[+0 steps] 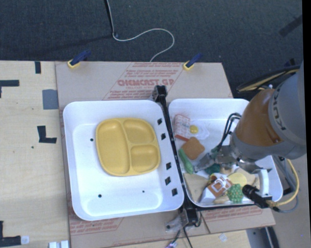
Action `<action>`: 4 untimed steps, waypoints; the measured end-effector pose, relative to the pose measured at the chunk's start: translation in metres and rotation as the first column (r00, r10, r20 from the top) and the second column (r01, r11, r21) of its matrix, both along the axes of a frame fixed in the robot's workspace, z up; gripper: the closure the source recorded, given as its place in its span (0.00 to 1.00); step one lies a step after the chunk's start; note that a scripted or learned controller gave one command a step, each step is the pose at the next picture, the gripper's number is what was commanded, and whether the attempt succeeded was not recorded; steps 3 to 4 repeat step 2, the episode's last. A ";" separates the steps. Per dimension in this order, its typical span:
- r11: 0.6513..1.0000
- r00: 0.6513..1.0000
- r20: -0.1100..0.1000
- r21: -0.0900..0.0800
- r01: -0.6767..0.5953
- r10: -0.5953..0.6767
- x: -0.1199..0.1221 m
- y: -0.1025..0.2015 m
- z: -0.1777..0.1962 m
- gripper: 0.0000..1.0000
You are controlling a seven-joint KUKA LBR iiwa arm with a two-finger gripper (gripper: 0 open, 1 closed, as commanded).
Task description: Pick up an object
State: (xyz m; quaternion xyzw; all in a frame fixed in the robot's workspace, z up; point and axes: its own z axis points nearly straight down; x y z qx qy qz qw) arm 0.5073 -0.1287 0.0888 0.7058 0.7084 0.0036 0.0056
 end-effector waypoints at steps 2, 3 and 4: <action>1.000 1.000 -0.003 0.004 -0.007 0.007 0.048 0.073 0.116 1.00; 1.000 1.000 -0.003 0.004 -0.007 0.007 0.048 0.073 0.116 1.00; 1.000 1.000 -0.003 0.004 -0.007 0.007 0.048 0.073 0.116 1.00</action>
